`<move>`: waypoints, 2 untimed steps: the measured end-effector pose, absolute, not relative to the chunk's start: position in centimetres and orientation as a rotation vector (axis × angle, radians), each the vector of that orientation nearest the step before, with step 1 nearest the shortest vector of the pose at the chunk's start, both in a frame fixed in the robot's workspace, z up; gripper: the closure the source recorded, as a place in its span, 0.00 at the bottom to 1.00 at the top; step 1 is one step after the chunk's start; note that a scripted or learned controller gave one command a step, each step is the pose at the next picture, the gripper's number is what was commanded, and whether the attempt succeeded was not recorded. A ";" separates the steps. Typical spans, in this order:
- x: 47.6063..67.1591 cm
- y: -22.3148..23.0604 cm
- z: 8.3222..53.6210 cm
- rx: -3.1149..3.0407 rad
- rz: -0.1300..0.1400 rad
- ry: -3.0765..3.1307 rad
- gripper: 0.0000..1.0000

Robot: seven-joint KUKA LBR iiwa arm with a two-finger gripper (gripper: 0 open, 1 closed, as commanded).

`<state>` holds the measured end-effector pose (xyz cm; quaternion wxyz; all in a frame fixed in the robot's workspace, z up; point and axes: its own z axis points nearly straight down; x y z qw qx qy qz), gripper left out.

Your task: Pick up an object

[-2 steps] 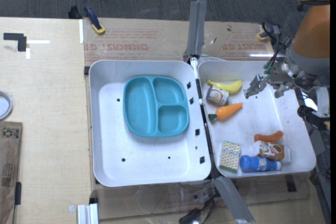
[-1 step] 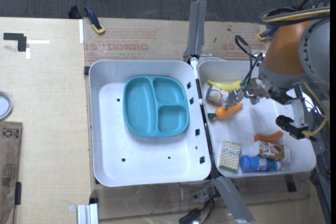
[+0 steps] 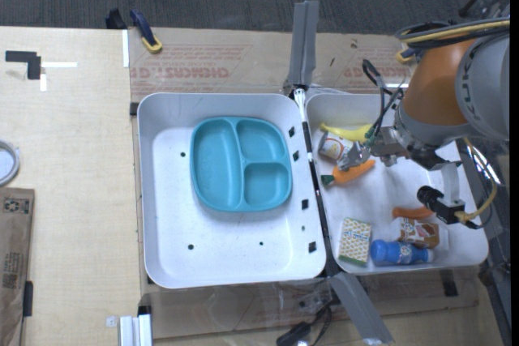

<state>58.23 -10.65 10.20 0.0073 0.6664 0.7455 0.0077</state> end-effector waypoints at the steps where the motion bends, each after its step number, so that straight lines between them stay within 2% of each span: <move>1: 56.1 -10.4 10.1 2.126 0.019 2.290 0.00; 2: 56.0 -10.3 10.6 2.135 0.015 2.297 1.00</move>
